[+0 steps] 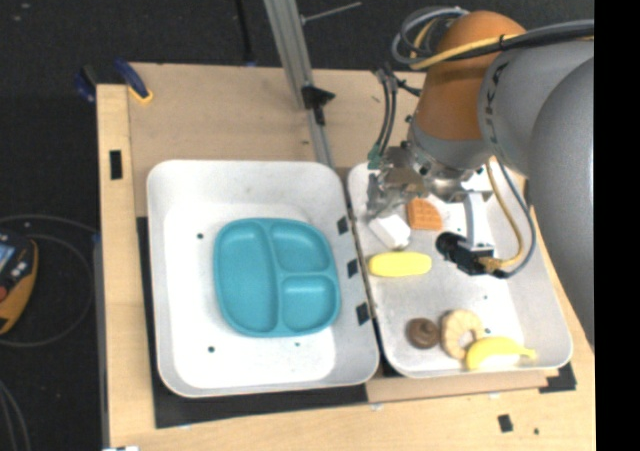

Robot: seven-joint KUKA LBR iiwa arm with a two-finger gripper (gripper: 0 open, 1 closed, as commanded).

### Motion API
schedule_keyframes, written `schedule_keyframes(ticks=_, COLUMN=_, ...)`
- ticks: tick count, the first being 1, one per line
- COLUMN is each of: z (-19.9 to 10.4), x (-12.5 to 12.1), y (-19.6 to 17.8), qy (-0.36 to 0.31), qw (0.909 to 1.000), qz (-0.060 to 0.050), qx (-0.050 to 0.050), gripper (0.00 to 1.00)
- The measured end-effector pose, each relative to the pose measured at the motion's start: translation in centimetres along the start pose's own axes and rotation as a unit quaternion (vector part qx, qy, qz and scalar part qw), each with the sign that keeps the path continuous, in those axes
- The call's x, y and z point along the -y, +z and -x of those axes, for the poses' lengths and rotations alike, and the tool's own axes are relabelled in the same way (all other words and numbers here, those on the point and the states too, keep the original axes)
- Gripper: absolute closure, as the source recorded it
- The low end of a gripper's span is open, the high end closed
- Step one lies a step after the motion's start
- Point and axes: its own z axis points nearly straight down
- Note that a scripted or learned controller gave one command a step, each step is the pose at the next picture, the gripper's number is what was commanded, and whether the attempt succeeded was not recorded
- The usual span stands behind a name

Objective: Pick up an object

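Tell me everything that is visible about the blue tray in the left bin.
The blue divided plate is a turquoise tray, plastic by its look, with rounded corners and a smooth matte surface. Raised ridges split it into three compartments: one long one on its left side and two smaller ones on the right. It lies flat, right side up, turned slightly askew, near the middle of the left white bin. It rests on the bin floor and touches nothing else; the compartments hold nothing.
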Motion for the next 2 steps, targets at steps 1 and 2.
schedule_keyframes(ticks=1, z=-5.5, x=-1.7, y=-1.8, qy=0.0, qw=1.0, qz=0.001, qx=-0.001, gripper=1.0)
schedule_keyframes(ticks=2, z=-10.8, x=-3.0, y=-1.4, qy=0.0, qw=1.0, qz=0.0, qx=-0.001, gripper=1.0)
